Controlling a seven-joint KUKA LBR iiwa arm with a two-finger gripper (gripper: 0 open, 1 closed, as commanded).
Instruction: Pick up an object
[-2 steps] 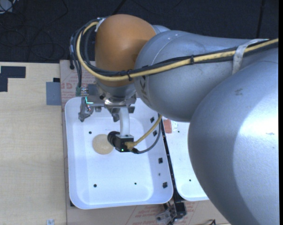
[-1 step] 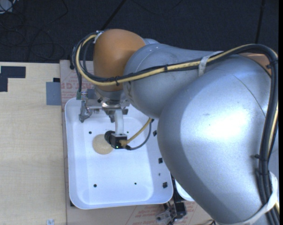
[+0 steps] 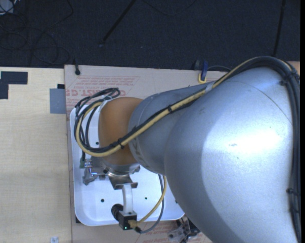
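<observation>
The big grey arm [image 3: 233, 146] reaches in from the right of the gripper [image 3: 96, 175] and hangs over it. The pale bench [image 3: 26, 176] lies off to the gripper's left. The white bin [image 3: 99, 206] sits right under the gripper. The orange band [image 3: 114, 130] is just above the gripper. I cannot tell how wide the gripper is open, or if it holds anything. The arm hides much of the bin, so I cannot tell where the thing to pick up is.

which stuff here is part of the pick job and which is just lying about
Job: grey arm; white bin beneath it.
Lying about: printed cardboard sheet; black shapes and grey patch on the bench; blue clip at the cardboard's far edge.
</observation>
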